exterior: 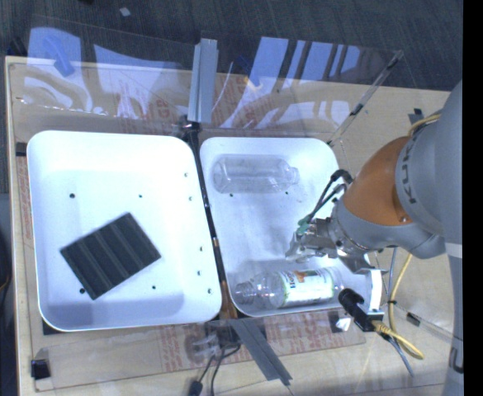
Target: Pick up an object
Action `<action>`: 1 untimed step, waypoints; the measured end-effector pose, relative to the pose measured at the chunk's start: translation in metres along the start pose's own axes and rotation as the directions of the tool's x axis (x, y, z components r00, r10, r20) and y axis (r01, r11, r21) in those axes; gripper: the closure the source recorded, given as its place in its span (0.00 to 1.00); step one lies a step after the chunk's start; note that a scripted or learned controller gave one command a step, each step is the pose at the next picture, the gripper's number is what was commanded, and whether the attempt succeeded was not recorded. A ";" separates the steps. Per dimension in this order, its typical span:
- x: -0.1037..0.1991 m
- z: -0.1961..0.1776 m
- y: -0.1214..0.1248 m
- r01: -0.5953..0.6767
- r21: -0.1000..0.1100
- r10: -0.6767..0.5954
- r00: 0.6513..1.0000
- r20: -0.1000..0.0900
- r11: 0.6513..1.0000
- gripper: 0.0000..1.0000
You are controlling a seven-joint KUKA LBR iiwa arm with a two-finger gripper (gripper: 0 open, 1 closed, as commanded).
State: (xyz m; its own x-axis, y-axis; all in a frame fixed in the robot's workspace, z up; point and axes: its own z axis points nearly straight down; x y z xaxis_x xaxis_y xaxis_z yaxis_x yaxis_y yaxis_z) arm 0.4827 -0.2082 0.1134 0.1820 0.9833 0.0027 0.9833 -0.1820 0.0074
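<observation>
While poised low in the right bin [224, 221], tool [305, 246] sits just above the labelled bottle [286, 288], lying lengthwise along the near wall, cap end leftward; finger spread impossible to tell. Clear bottle [254, 174] farther off.

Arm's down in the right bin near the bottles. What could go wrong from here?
1. The claw sits just above the clear plastic bottle with a white and green label, which lies on its side against the right white bin's near wall; a round bottle may roll or slip away.
2. The second clear, unlabelled plastic bottle is see-through and hard to tell from the bin floor, so a grasp there may miss.
</observation>
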 end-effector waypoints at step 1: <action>0.000 0.000 0.000 0.000 0.000 0.000 1.000 0.000 1.000 0.00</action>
State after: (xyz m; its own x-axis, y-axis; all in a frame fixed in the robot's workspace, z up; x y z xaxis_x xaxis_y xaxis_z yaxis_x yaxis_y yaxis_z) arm 0.4827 -0.2082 0.1134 0.1818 0.9833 0.0026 0.9833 -0.1818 0.0072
